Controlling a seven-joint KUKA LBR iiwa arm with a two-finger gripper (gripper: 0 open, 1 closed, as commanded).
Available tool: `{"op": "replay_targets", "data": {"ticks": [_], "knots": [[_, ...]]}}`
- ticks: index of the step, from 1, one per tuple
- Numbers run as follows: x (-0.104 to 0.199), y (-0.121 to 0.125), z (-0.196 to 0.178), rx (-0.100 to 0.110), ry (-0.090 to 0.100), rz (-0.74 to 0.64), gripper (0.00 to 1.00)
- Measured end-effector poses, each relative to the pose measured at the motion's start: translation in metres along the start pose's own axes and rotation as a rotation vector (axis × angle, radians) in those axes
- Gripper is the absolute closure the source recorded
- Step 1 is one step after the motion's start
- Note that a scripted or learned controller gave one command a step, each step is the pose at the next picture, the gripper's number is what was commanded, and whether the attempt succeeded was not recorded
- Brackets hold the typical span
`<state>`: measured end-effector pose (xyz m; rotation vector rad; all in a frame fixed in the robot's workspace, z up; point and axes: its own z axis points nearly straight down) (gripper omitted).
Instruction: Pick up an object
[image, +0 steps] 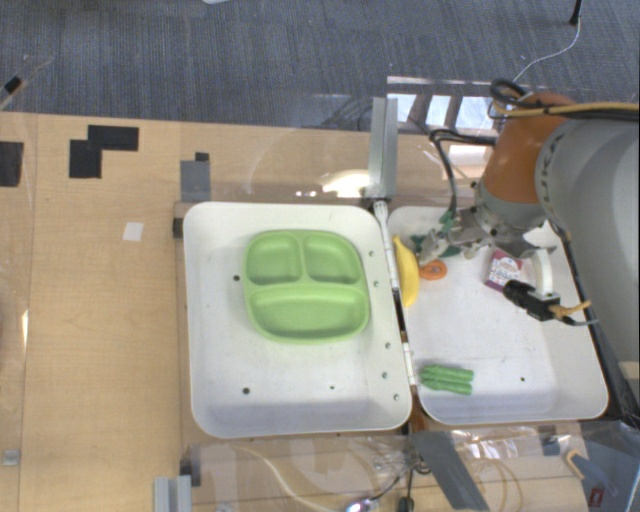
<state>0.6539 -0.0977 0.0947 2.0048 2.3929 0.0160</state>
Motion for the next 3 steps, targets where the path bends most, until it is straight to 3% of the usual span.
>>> {"op": "replay_targets", "data": {"ticks": [1, 2, 3], "knots": [[0.004, 0.019, 0.001, 0.011, 0.003, -0.094, 0.0], [0.005, 0.023, -0.013, 0.005, -0.001, -0.103, 1.0], [0.059, 0.029, -0.092, 0.015, 0.007, 0.064, 1.0]]}}
